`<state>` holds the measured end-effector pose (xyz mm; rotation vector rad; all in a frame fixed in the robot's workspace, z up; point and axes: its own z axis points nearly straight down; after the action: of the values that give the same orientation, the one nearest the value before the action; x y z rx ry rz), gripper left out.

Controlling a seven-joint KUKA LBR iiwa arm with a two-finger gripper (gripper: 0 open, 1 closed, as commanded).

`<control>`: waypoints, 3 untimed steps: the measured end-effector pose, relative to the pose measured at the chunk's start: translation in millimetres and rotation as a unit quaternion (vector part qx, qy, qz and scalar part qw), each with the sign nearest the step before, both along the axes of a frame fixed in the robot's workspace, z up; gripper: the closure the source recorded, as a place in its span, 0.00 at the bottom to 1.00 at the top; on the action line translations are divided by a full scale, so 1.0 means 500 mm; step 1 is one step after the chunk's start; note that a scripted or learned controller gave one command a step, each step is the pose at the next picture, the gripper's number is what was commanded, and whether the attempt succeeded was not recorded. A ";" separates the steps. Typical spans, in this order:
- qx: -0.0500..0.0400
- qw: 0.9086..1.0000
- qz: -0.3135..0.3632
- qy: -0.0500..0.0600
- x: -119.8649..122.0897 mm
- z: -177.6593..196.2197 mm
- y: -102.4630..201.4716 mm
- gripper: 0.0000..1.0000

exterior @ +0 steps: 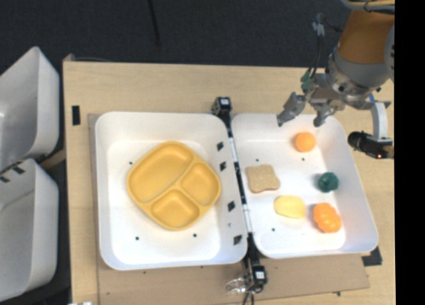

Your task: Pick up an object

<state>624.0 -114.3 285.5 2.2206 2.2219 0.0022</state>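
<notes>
My gripper (305, 115) hangs over the far edge of the right bin (265, 124), its two grey fingers spread open with nothing between them. Just below it lies a small orange ball (305, 141). Further down in the same bin are a tan slice of bread (262, 178), a dark green piece (327, 181), a pale yellow lump (290, 206) and an orange pepper-like piece (327, 218).
The left bin (113, 230) holds a yellow divided plate (174, 184) with three compartments. A black divider with clips (232, 164) runs between the bins. White blocks (26, 104) stand beyond the bench's left side. The arm's orange band (365, 38) rises at upper right.
</notes>
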 end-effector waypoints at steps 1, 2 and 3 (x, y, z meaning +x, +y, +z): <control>-0.002 1.000 -0.001 0.002 -0.001 -0.085 0.002 0.00; -0.002 1.000 -0.003 0.002 0.002 -0.170 0.005 0.00; -0.002 1.000 -0.002 0.001 0.005 -0.259 -0.013 0.00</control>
<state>626.5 -120.9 156.2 2.2245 2.2161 -0.0045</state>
